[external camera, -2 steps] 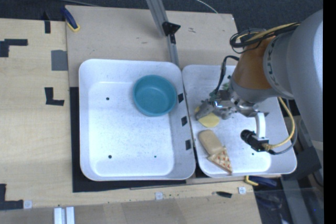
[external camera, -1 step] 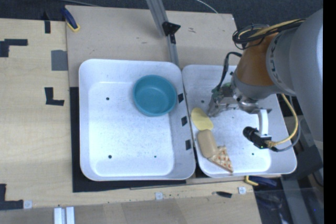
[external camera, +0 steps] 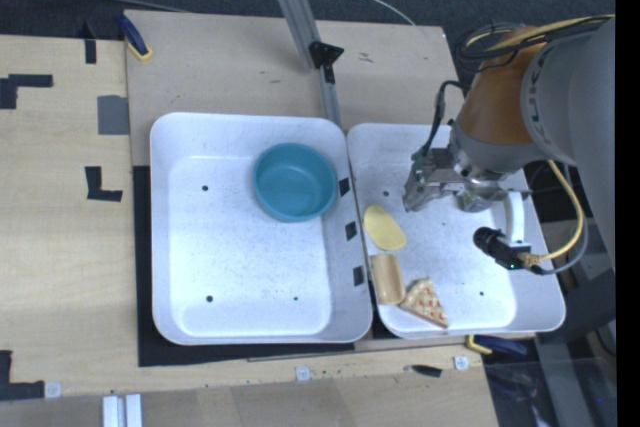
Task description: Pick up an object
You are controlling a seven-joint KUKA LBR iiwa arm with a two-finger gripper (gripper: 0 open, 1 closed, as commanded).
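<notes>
Your hand [external camera: 418, 197] hangs over the right bin [external camera: 500, 315], near its upper middle; can't tell whether it's spread or pressed together. Nothing visible in it. Along that bin's left edge: yellow lemon-shaped piece [external camera: 384, 229], bread roll [external camera: 387, 279], pizza slice [external camera: 424, 303] toward the bottom. Blue bowl [external camera: 294, 181] sits in the left bin [external camera: 200, 295], upper right.

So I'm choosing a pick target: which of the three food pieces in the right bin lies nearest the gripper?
The yellow piece, uppermost of the three. The bread roll and pizza slice lie farther down from the gripper.
</notes>
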